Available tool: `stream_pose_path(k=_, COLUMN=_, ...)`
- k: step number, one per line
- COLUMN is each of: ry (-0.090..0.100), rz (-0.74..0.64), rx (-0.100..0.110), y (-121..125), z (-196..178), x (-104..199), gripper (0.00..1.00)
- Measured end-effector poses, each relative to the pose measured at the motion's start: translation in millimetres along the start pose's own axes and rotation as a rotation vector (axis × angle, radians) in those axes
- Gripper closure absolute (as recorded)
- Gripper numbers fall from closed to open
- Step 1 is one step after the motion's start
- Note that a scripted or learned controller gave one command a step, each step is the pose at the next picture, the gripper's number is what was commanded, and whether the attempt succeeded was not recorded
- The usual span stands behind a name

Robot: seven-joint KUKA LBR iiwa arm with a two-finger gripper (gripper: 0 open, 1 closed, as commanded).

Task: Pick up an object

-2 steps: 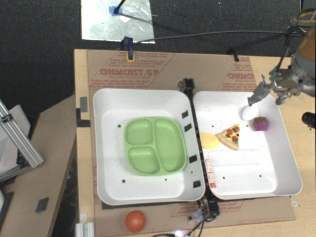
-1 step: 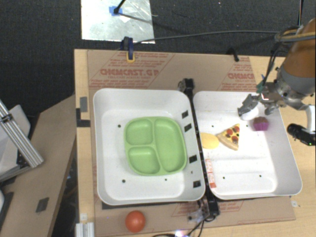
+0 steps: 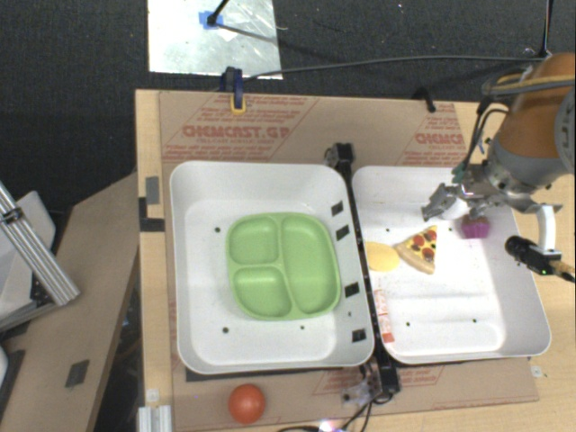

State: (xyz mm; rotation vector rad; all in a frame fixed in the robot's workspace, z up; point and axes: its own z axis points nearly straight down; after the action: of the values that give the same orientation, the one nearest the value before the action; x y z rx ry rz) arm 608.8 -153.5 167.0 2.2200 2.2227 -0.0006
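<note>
In the right bin [image 3: 468, 331] lie a toy pizza slice [image 3: 421, 248], a flat yellow piece [image 3: 382, 257] touching its left side, and a small purple object [image 3: 475, 227]. My gripper [image 3: 453, 203] hangs over the bin's back part, just above and to the right of the pizza slice and just left of the purple object. Nothing is visibly held in it. The arm's grey wrist and orange band [image 3: 531, 115] rise behind it at the right.
The left bin [image 3: 198, 331] holds a green divided plate [image 3: 283, 265]. A red ball [image 3: 246, 403] sits on the bench in front of the bins. A black part [image 3: 535, 257] juts over the right bin's right rim. Black clips join the bins along the middle.
</note>
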Motion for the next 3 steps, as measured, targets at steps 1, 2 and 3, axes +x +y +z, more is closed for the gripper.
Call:
stream_pose_path(k=1, ry=0.001, rz=0.000, rx=0.002, y=-8.6, z=56.0, x=-4.6, gripper=0.00)
stream_pose_path(k=2, ry=-0.001, rz=0.000, rx=-0.003, y=-6.9, z=42.1, x=-4.7, gripper=1.00)
stream_pose_path(k=3, ry=-0.002, rz=0.001, rx=-0.006, y=-10.1, z=-10.8, x=-14.1, gripper=1.00)
